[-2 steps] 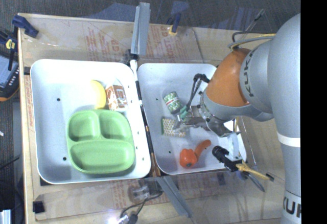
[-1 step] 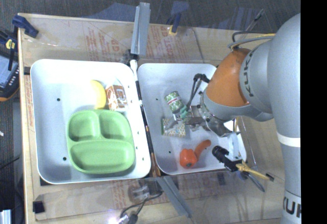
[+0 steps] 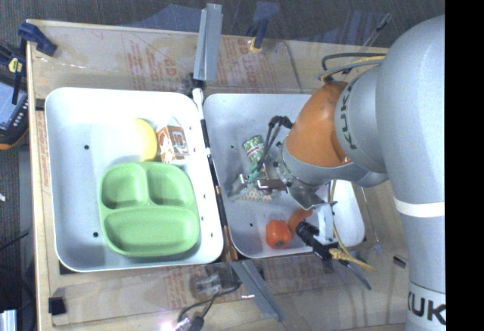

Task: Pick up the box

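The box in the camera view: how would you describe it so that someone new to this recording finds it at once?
Look in the left white bin, which holds a green divided tray. Just above the tray's top edge, near the wall shared with the right bin, lies the small box. It is brown and white with printing, angular, unlike the smooth round yellow object touching its left side.
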Available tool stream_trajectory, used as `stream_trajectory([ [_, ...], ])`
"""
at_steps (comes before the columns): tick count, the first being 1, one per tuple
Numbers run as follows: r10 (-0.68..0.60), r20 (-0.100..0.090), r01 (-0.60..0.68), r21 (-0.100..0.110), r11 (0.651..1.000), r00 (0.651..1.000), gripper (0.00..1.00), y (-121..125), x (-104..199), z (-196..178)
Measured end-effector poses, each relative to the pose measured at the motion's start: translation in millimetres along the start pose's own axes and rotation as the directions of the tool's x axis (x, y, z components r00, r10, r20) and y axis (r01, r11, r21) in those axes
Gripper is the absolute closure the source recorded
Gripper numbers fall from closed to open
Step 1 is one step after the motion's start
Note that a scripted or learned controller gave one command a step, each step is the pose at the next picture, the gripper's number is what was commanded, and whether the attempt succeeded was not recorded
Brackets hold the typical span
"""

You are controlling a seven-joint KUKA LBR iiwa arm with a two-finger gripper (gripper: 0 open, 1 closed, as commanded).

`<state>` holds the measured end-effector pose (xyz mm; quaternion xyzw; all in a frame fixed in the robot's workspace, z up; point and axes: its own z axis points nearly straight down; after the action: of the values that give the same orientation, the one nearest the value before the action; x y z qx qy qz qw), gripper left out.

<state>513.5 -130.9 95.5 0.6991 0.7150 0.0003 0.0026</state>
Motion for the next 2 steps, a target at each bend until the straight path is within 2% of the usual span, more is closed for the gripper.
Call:
stream_trajectory([
  [1, -0.006, 0.001, 0.006, -0.001, 1.000, 1.000, 1.00, 1.0, -0.1, -10.5],
  [2, -0.007, 0.002, 0.007, 0.000, 1.000, 1.000, 0.00, 1.0, 0.0, -10.5],
])
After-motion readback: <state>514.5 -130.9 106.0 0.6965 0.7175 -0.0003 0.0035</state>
